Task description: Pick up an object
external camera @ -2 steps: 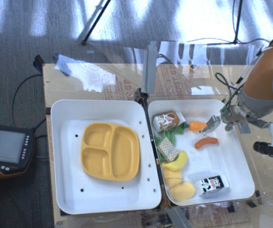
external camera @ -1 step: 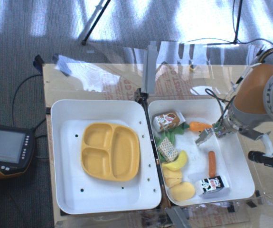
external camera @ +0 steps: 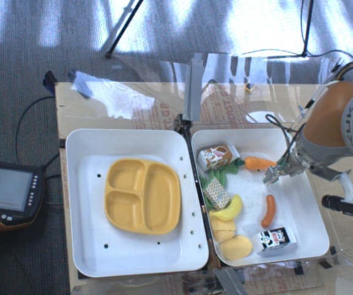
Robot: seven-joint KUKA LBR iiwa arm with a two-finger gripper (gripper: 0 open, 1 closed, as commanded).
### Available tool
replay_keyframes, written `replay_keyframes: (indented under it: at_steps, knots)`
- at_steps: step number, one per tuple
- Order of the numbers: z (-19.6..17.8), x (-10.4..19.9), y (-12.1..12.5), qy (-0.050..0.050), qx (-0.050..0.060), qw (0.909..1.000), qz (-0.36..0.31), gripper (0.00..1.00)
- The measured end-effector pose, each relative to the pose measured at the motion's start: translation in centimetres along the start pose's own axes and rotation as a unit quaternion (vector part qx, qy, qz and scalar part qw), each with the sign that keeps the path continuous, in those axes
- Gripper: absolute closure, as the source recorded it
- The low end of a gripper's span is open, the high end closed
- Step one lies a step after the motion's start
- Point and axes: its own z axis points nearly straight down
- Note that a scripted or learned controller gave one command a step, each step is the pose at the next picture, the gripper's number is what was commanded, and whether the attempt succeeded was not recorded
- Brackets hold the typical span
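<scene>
One carrot lies just left of the gripper in the right bin (long axis running left-right), while its jaws' state cannot be told.

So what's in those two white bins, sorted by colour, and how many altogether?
Yellow: 4: divided plate, banana, two pale pieces.
Orange: 2: carrot, sausage.
Brown: 1: carton.
Black and white: 1: milk carton.
Green: 1: leafy piece.
Checked: 1: packet.
Total: 10
</scene>
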Motion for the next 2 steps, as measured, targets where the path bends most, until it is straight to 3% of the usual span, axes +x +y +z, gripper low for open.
replay_keyframes:
  at_steps: [1, 2]
  knots:
    - [0.0, 0.0, 0.0, 0.0, 0.0, 1.0, 0.001, 0.0]
    - [1.0, 1.6, -6.7, 0.0, 0.001, 0.9986, -0.054, 0.0]
